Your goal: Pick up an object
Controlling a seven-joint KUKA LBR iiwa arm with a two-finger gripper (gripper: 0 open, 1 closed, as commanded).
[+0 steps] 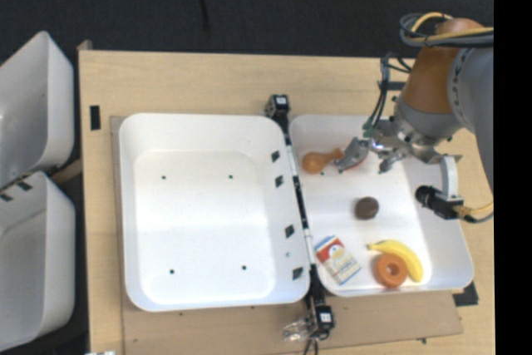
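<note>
My gripper [371, 156] hangs over the back of the right bin [440, 224], its two fingers spread apart, open, with nothing between them. An orange club-shaped toy [319, 161] lies just left of the left fingertip [352, 155], its thin end close to that finger. A dark brown ball [366, 208] rests in the middle of the bin, in front of the gripper. Near the front edge lie a yellow banana [402, 253], an orange ring [389, 271] against it, and a small red, white and blue box [337, 258].
The left bin [141, 212] sits beside the right one, with a row of black clips [290, 204] along their shared edge. A black cable fitting [436, 202] sticks out at the right bin's right wall. White chairs [29, 179] stand off the bench's left.
</note>
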